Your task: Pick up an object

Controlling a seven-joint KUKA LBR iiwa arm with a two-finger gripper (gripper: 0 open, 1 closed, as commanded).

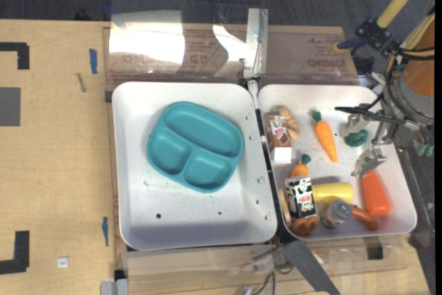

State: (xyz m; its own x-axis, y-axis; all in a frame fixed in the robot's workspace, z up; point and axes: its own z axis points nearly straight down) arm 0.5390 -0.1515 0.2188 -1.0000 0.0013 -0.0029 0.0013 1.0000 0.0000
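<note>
My gripper (363, 142) hangs low over the right side of the right bin (404, 221), reaching in from the right. It is open: one grey finger (354, 123) is toward the back and the other (371, 161) toward the front. A small dark green toy (357, 138) lies in the gap, close to the back finger, and nothing is clamped. An orange carrot (326, 138) lies to the left of the gripper. A fat orange-red toy (376, 193) lies just in front of it.
The right bin also holds a bread packet (281, 128), a cow-patterned carton (300, 197), a yellow block (333, 192), a small can (336, 213) and a small orange fruit (300, 170). A teal divided plate (195, 146) lies in the left bin (131, 169).
</note>
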